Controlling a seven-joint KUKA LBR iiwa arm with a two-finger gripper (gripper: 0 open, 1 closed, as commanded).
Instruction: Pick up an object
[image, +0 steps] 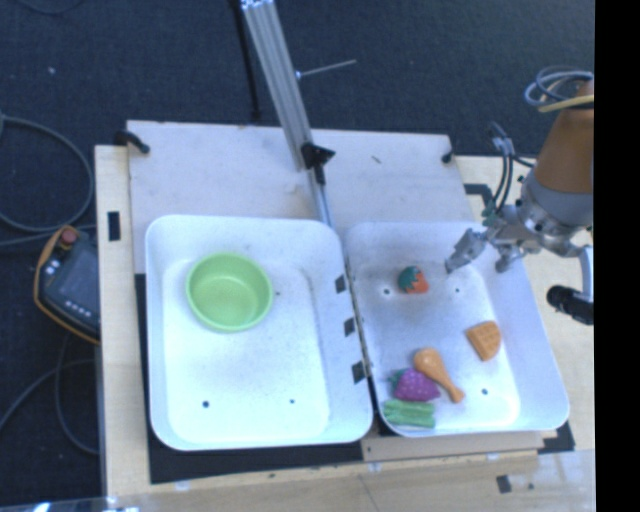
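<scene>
— Where is the gripper (483, 250)?
— Above the right bin (520, 300), fingers spread wide, holding nothing.
— What can it grab?
— The little red toy (412, 281) is nearby. I think it must go down over it, then squeeze.

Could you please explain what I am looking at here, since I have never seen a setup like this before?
One camera looks down at a slant on a bench holding two shallow white trays. The left tray holds a green bowl. The right tray holds small toy foods: a red and green piece, an orange wedge, an orange drumstick shape, a purple piece and a green piece. The grey and orange machine at the right is a robot arm; its gripper hangs over the right tray's upper edge with nothing visible between its fingers.
</scene>
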